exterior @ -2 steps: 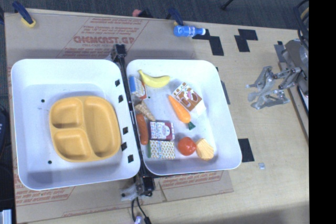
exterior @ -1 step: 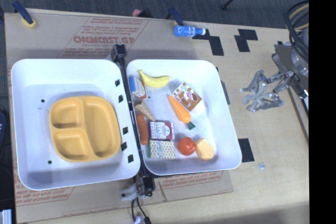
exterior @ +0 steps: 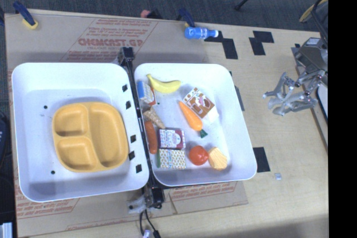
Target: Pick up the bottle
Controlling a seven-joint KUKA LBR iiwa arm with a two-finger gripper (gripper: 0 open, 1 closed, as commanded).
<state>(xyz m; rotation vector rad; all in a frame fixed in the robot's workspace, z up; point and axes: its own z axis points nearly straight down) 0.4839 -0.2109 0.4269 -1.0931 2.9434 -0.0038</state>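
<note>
Black clamp (exterior: 150,198) at the near seam between the two bins. Left bin (exterior: 22,120): white, bearing one yellow compartment tray (exterior: 89,136). Right bin (exterior: 241,145): white, bearing a banana (exterior: 163,85), a small printed carton (exterior: 199,102), a carrot (exterior: 191,115), a purple box (exterior: 171,138), a tomato (exterior: 197,155) and further small packets, too small to tell. Bottle (exterior: 199,33): blue with a pale cap, lying on its side on the bench (exterior: 290,175) beyond the right bin's far rim, outside both bins. Gripper (exterior: 274,102): at the right, over bare bench beside the right bin, jaws spread, nothing between them; the bottle lies well apart from it, farther back and to its left.
</note>
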